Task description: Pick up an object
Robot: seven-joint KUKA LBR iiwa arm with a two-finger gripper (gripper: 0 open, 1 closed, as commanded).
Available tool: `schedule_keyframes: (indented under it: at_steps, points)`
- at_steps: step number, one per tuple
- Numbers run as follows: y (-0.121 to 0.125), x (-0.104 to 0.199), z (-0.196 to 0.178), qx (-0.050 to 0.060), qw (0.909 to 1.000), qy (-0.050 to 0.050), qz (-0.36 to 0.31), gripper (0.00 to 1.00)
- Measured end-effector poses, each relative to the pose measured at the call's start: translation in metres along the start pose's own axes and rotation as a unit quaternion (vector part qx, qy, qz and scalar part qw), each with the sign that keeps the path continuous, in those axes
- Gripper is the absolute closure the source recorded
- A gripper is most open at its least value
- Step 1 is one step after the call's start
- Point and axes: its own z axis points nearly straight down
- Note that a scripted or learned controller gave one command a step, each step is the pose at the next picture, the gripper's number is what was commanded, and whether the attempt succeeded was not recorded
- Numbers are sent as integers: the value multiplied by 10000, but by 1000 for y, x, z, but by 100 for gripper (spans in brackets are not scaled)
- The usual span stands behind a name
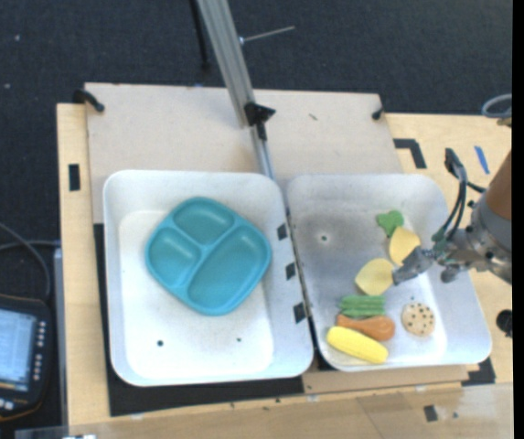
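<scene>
We see the two-finger gripper [414, 265] low in the right white bin [335, 199], touching the pale yellow rounded food piece [374, 275], which lies at its eight o'clock. Whether the fingers are spread or closed, we cannot tell.

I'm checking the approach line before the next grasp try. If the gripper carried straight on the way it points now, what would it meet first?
The gripper points left and slightly down in the camera view, toward the pale yellow piece in the right bin. That piece would likely come first, though its height above the bin floor is hard to judge from this slant.
</scene>
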Motion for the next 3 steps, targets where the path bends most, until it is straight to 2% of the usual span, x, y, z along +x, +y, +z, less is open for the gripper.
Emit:
schedule_keyframes:
  at_steps: [1, 2, 3]
  points:
    - [0, 0, 0, -1, 10000, 1, 6, 0]
    - [-2, 9, 57, 31, 10000, 0, 13, 0]
    - [-5, 4, 100, 30, 10000, -2, 21, 0]
